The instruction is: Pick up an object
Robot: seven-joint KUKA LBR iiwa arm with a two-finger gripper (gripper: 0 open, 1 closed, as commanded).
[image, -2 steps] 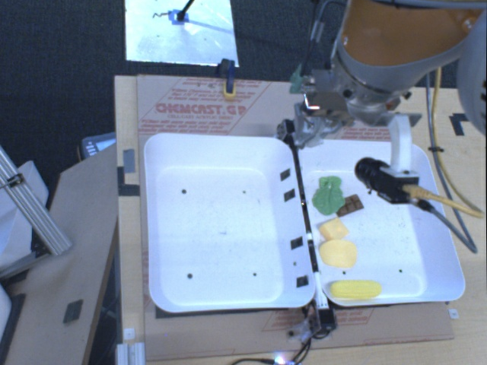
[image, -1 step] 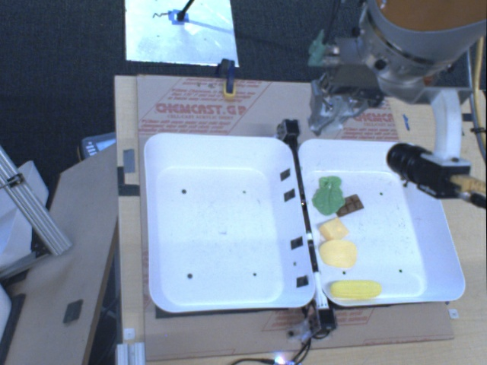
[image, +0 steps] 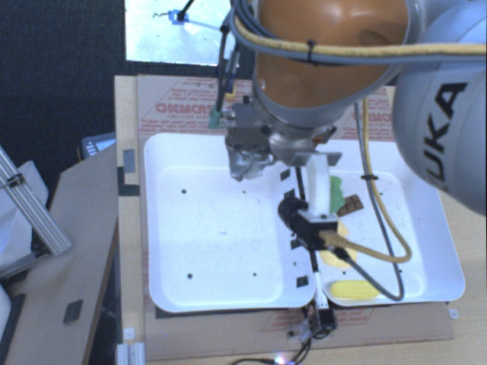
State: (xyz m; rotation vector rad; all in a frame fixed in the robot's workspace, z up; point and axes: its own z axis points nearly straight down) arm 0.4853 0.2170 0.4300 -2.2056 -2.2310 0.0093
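Grey arm [image: 426, 90] lettered "UKA", glossy orange band [image: 331, 14], yellow cable [image: 358, 49] strapped across.

Camera position: you look from one fixed camera above the bench [image: 129, 204].
Direction: it faces down at a slant onto the left bin [image: 221, 226] and the right bin [image: 426, 257].
Nearness: the arm [image: 335, 44] looms close, large across the top.
Arm entry: it reaches in from your right.
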